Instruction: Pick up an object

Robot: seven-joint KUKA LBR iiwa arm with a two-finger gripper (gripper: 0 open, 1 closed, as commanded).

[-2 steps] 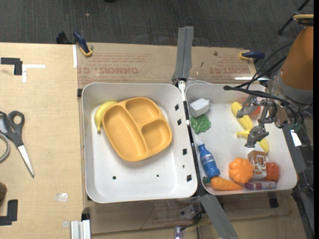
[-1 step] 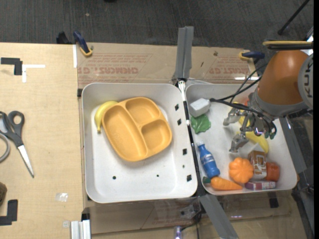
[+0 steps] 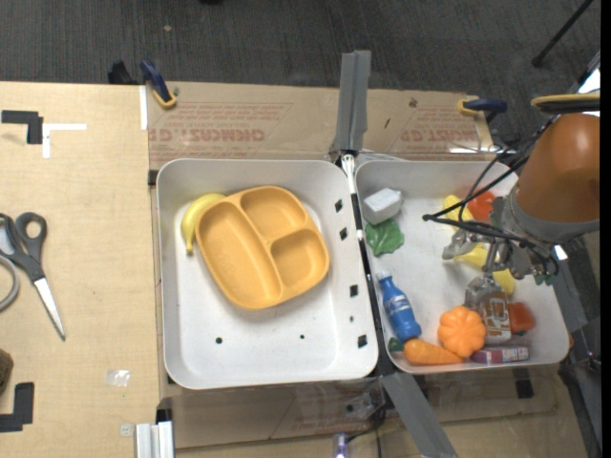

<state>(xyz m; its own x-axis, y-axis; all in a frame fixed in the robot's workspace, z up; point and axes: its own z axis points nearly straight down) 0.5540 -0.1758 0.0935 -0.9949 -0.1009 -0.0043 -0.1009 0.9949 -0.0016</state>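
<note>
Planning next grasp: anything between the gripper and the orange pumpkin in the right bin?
Nothing visible. The gripper hangs just above and right of the small orange pumpkin; a brown can-like item sits tight against the pumpkin's right side and may crowd the grasp.

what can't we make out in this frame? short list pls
- Gripper: finger state unreadable in the camera view; the wrist and cables crowd it.
- Yellow and orange items by the right bin's far wall: partly covered by the arm and cables, identity unclear.
- Banana: mostly hidden under the orange divided plate.
- Scissors: one handle cut off by the left edge.
</note>
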